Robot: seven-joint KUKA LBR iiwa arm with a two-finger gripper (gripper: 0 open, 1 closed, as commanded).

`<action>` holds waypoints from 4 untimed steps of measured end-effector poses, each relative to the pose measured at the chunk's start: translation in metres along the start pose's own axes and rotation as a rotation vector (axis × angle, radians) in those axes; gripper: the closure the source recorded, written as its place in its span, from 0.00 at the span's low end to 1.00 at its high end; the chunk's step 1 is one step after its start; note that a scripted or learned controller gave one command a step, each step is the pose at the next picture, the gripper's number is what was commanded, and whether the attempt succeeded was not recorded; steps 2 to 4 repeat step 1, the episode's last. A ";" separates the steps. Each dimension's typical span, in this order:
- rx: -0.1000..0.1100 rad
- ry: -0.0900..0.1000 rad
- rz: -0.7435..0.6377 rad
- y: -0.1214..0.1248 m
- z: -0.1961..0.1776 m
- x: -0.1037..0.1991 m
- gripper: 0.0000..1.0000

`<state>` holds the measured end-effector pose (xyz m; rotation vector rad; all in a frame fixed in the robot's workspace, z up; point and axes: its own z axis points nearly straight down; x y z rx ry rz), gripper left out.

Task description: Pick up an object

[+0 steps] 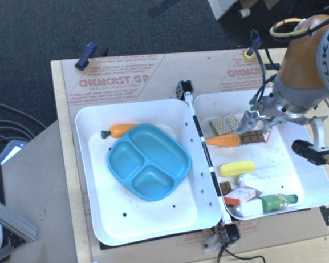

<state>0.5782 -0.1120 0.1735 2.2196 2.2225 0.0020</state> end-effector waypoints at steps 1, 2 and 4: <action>0.000 0.000 0.000 0.001 -0.020 0.068 1.00; 0.000 0.000 0.000 0.001 -0.020 0.068 1.00; 0.000 0.000 0.000 0.001 -0.020 0.068 1.00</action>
